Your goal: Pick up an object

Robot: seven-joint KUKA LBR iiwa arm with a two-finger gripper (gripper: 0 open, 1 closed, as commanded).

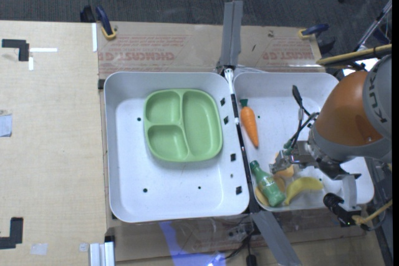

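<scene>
Grey arm with orange band [349, 112] reaching in from right, low over right-hand shallow white bin [274, 87] on desk. Tool [288, 161] down near front of that bin, just above the clutter; cannot tell whether clenched or released, nothing visibly between its tips.

Candidates, all in right bin: orange plastic carrot with green top [249, 124] lying alone by the left wall; green plastic bottle [267, 185] at front left corner; yellow banana [303, 187] just beside it, touching or nearly so; small orange piece [284, 172] under the tool, unclear what. Left-hand white bin [124, 196] holds green three-compartment plate [183, 125].

Likely light, stiff, smooth toys, so slip risk. Banana closest: take across mid-body. Bottle: across the waist.
</scene>
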